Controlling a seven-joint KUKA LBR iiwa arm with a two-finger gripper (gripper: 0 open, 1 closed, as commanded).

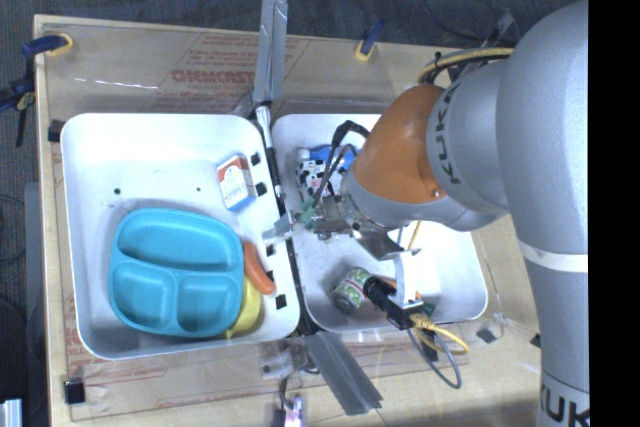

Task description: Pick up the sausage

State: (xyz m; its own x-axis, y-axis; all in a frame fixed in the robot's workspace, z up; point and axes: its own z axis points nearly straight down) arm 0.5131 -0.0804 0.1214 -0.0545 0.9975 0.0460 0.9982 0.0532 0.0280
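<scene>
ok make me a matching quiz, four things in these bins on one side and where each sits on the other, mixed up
Things:
1. sausage
2. tray
3. can
4. carton

Places:
A. right bin, near its front edge
B. left bin, along the tray's right edge by the divider
C. left bin, behind the tray near the divider
D. left bin, filling its front half

Pairs: 1-B, 2-D, 3-A, 4-C

Orange sausage [258, 269], blue tray [175, 270], white bins [150, 140], red-and-white carton [234, 182].
</scene>
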